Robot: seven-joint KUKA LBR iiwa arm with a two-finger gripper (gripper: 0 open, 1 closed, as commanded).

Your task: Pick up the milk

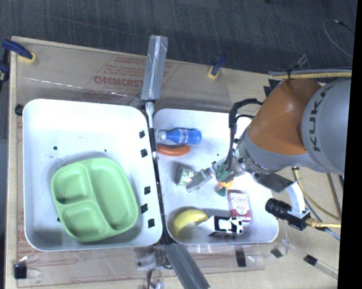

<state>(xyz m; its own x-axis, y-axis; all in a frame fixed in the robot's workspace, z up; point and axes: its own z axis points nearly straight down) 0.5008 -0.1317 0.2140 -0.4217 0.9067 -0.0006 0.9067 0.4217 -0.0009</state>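
Observation:
The milk (228, 225) is a small black-and-white carton lying on its side near the front wall of the right bin (258, 236), just right of a yellow banana (188, 220). My gripper (202, 179) reaches in from the right, low over the middle of that bin. It is up and to the left of the milk, well apart from it, and beside a small green and silver packet (184, 174). Nothing of the milk is hidden.
A red and white carton (239, 204) lies just above the milk, with a small orange item (222, 188) beside it. A blue bottle (180, 136) and an orange sausage (172, 149) lie at the back. The left bin (40, 118) holds a green divided plate (94, 198).

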